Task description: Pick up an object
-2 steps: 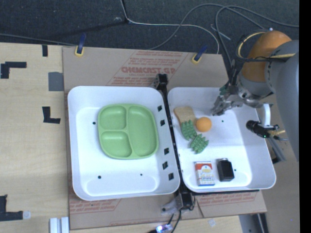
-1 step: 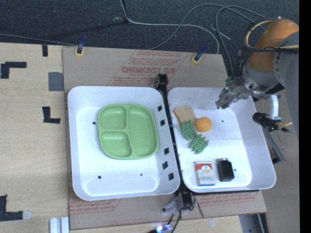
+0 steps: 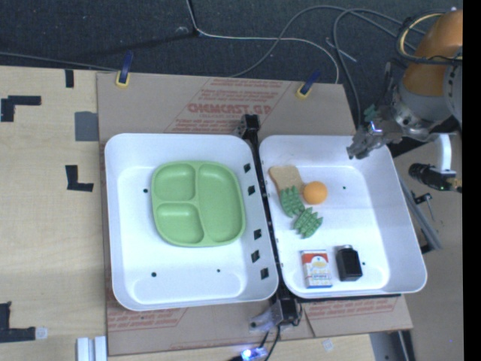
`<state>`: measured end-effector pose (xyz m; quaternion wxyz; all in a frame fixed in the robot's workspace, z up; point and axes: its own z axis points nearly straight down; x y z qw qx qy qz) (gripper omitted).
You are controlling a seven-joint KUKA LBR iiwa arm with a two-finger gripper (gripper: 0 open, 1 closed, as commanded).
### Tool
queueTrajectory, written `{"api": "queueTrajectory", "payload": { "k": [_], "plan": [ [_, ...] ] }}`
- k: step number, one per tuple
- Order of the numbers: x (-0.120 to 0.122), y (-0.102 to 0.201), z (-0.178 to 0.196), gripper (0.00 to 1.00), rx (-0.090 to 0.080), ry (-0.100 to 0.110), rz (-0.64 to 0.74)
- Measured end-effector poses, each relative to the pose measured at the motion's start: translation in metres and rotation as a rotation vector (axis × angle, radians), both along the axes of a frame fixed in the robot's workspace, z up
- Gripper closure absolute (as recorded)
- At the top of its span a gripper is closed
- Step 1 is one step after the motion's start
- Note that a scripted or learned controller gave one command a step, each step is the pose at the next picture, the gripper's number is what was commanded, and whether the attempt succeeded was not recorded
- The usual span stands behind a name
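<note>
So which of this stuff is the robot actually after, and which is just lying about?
Possible picks, all in the right bin:
orange ball
bread slice
green toy pieces
small carton
black block

Just lying about:
green divided plate in the left bin
cables

Two shallow white plastic bins: left bin, right bin. Left bin: one pale green divided plate, three compartments. Right bin, five items: one tan bread slice at 10 o'clock, one orange ball, one green leafy piece, one small printed white carton and one black block at 6 o'clock.
</note>
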<state>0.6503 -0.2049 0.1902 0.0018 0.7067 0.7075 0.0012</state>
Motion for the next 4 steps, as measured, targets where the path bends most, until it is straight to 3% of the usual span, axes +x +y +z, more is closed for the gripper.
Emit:
{"api": "queueTrajectory", "payload": {
  "k": [1, 4],
  "plan": [
    [0.002, 0.011, 0.057, 1.0, 0.0, -0.001, 0.002],
    [-0.004, 0.166, 0.046, 1.0, 0.002, 0.006, 0.005]
  ]
}}
